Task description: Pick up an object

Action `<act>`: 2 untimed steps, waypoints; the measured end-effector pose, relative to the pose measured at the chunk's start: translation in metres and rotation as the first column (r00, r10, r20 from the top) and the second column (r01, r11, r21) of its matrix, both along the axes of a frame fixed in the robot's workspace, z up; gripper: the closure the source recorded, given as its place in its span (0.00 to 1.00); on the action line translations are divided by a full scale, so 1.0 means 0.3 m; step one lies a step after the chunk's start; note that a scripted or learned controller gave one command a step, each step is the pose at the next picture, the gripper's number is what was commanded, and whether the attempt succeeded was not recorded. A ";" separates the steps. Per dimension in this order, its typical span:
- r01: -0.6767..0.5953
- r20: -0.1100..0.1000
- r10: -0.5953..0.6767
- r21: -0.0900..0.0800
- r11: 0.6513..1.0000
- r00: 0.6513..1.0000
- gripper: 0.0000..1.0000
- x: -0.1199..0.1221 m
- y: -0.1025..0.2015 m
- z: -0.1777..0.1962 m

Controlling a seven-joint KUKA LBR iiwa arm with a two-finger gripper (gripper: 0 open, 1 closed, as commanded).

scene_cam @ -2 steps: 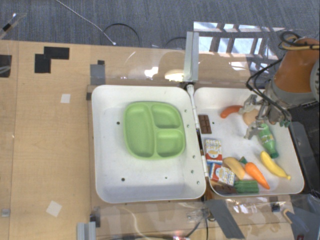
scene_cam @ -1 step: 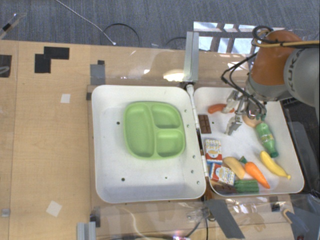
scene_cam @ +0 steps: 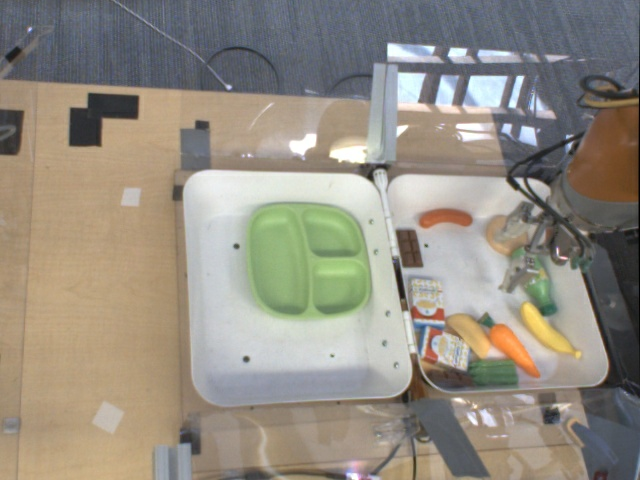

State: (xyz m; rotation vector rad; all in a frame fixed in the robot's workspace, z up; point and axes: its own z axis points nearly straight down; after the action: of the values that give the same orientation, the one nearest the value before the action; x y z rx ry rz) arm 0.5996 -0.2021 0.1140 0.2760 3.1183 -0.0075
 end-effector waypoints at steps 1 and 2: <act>-0.142 0.004 0.142 0.000 0.990 0.990 0.00 -0.210 -0.015 -0.080; -0.147 0.021 0.148 -0.007 0.989 0.989 1.00 -0.190 -0.013 -0.029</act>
State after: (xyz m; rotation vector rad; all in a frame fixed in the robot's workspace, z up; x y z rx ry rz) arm 0.5425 -0.2059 0.1052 0.0443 3.1084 -0.0120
